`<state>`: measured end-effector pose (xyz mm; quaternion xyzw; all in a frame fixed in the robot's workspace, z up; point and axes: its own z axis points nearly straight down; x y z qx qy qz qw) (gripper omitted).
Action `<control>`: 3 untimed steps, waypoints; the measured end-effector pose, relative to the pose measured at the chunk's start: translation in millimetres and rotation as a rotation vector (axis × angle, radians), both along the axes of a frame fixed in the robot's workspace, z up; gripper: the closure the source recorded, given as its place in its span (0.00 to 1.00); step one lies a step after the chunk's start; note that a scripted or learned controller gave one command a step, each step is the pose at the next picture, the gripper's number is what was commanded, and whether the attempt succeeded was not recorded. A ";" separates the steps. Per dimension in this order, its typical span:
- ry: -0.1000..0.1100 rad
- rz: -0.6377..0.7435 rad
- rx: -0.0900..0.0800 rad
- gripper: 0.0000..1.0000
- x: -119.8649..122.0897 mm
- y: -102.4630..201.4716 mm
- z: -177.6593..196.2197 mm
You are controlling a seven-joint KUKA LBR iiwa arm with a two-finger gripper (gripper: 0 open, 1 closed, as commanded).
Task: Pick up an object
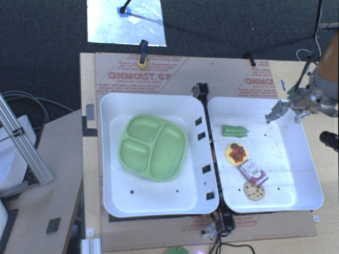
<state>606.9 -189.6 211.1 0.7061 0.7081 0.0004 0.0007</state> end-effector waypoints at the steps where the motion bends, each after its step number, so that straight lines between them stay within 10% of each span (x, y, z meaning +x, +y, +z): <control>1: 0.005 0.007 0.005 0.00 -27.6 77.1 -35.5; 2: 0.005 -0.001 0.002 0.00 -36.9 81.4 -131.4; 3: -0.002 -0.001 0.000 1.00 -34.8 80.1 -115.8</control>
